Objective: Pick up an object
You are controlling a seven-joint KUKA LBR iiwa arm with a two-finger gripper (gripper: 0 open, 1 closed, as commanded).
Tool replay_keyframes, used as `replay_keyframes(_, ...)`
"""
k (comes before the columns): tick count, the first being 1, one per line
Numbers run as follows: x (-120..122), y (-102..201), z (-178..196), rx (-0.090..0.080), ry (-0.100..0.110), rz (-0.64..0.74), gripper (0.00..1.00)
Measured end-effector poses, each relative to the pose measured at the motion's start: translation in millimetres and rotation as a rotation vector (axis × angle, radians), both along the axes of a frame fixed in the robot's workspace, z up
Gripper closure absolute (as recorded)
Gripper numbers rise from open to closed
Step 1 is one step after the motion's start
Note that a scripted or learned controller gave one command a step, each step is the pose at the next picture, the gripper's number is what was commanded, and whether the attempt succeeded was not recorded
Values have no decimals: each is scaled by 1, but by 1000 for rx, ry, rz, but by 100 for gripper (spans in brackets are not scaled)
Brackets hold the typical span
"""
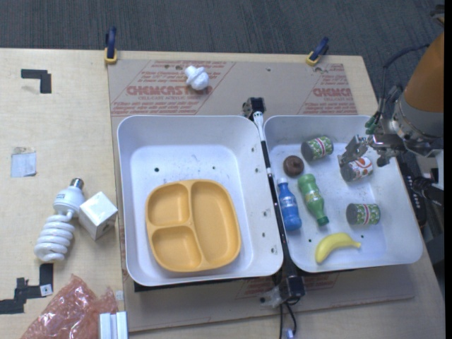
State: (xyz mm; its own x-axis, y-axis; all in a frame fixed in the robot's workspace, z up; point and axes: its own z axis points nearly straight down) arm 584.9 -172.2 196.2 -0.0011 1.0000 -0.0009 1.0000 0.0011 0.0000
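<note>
Dark carpet framed a pale worktop (63, 140) that carried a cardboard sheet with two shallow white bins side by side. From the single overhead camera, the left bin (134, 136) held a yellow divided plate (192, 224), while the right bin (402, 253) held several small things: two green-labelled cans (317, 147) (363, 214), a brown doughnut-shaped piece (293, 165), a blue bottle (288, 205), a green bottle (312, 198) and a banana (337, 246). The gripper (357, 162) hung low over the right bin's far corner, just above or touching a small white and orange object (359, 169), the likely target; whether the jaws were spread or pressed together could not be told, since metal and object overlapped. That object looked light, rigid and smooth, probably hard plastic, so it would likely slip or roll under an off-centre pinch. Taking it across its widest middle seemed the safest hold. Off to the left lay a spiral bulb (56, 228) and a white cube (98, 214).
</note>
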Motion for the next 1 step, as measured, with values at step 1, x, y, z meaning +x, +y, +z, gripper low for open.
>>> replay_keyframes(1, 15, 11, -85, -7, -14, -2, 0)
